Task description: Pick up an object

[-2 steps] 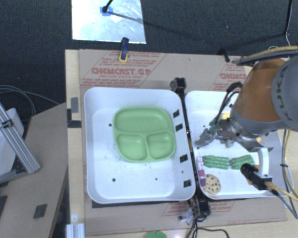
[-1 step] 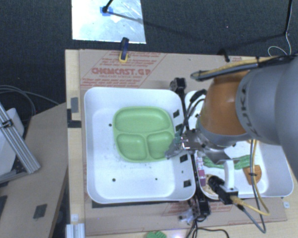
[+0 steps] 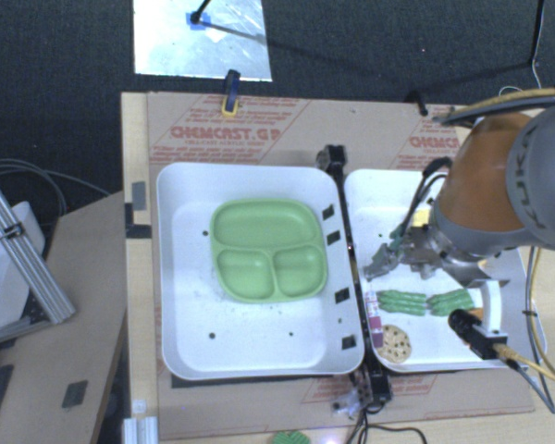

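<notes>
The gripper point(image 3: 381, 265) is hovering above the beans point(image 3: 422, 301); its state cannot be told. Descending off-centre risks pushing them aside.

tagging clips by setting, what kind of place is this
Probably a robotics lab bench set up for grasping trials: a grey and orange arm reaches over two white bins, one holding a green divided plate, the other toy green beans and a cookie.

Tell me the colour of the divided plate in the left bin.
Light green; the divided plate shows best in the camera view, lying in the left bin.
</notes>
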{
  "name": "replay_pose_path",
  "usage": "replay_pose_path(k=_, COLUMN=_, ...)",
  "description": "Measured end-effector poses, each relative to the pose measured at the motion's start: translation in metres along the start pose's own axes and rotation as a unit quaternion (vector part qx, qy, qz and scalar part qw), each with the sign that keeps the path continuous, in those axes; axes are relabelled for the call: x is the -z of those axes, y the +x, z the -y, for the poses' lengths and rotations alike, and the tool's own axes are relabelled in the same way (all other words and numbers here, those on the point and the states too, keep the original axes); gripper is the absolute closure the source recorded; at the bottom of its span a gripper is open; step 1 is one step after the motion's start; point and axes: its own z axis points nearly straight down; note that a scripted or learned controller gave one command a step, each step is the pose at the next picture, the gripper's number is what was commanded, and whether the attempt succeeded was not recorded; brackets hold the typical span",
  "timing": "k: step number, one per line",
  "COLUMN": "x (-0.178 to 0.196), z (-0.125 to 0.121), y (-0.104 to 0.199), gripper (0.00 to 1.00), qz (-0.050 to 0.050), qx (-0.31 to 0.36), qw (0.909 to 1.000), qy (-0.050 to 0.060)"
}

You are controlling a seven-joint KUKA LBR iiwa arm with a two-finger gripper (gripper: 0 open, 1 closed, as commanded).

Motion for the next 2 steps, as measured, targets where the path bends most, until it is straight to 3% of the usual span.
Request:
replay_pose_path(k=1, x=0.000, z=0.021, y=0.073, gripper=0.00, qz=-0.003, qx=0.008, qw=1.0000, qy=0.002)
replay_pose_path(k=2, x=0.000, z=0.020, y=0.009, gripper=0.00, qz=-0.001, qx=0.001, qw=1.0000, qy=0.001)
